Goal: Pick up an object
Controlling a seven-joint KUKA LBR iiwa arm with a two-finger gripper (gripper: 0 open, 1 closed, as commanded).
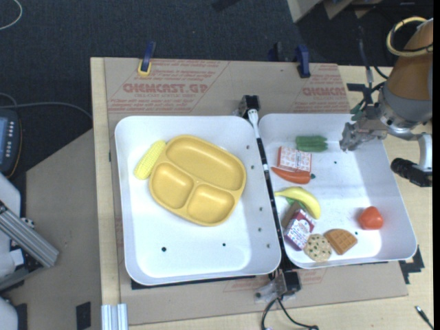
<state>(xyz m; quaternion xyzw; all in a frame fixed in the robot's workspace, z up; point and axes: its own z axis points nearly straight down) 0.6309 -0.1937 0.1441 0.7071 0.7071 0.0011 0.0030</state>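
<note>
My gripper [351,139] hangs over the far right part of the right bin [392,177], with the grey and orange arm behind it at the view's right edge. A green vegetable [311,143] lies just left of the gripper, apart from it. Below that lie a red-and-white packet [295,159], an orange-red carrot [291,175] and a banana [300,198]. Along the bin's near side are a dark red packet [298,229], a cookie [317,247], a brown toast piece [339,240] and a red tomato [371,217].
The left bin [137,239] holds a yellow divided plate [198,179] with a corn cob [149,159] beside its left rim. A black divider strip [262,163] runs between the bins. Bare white floor lies between the gripper and the tomato.
</note>
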